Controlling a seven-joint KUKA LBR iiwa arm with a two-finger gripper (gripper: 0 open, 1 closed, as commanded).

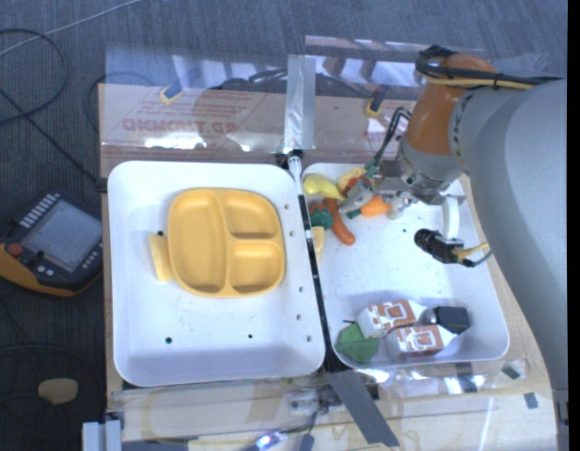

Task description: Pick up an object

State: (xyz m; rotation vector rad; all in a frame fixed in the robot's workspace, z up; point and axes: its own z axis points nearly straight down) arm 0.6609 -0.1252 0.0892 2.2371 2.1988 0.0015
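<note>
The two-finger gripper was low at twelve o'clock of the right white bin, just beside a small orange carrot-shaped toy; its opening I could not tell.

Tray in left bin

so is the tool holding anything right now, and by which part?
Cannot be told. The tool is down among the toy food at the right bin's far left corner, near an orange piece, but no grasp is visible.
</note>
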